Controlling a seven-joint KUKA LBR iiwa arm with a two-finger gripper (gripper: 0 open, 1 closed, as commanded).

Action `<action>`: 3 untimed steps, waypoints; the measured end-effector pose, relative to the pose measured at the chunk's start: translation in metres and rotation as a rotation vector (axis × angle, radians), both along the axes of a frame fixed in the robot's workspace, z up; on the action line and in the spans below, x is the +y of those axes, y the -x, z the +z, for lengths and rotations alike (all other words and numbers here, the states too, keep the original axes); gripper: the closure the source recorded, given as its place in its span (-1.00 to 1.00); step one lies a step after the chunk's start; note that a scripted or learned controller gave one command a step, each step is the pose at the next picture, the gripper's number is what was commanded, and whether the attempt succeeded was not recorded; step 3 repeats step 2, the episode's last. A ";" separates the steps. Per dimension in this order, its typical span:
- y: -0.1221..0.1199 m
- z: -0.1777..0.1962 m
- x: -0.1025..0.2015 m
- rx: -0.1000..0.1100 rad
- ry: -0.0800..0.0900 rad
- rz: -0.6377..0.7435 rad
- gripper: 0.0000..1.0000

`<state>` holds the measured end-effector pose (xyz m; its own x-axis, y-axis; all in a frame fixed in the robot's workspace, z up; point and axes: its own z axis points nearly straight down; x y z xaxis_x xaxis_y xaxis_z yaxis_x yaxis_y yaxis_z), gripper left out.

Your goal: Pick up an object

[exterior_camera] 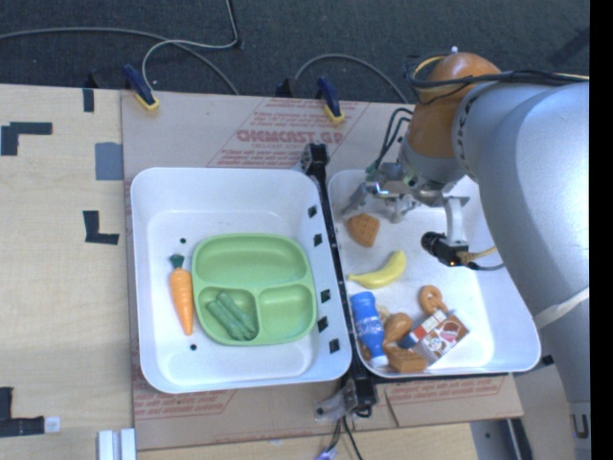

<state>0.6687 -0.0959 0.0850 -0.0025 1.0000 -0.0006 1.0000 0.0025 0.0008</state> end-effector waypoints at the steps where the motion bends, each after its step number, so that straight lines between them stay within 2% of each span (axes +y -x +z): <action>1: 0.017 0.001 0.001 0.000 0.001 -0.002 -1.00; 2: 0.017 0.011 0.001 0.000 0.001 -0.001 1.00; 3: 0.017 0.011 0.001 0.000 0.001 -0.001 1.00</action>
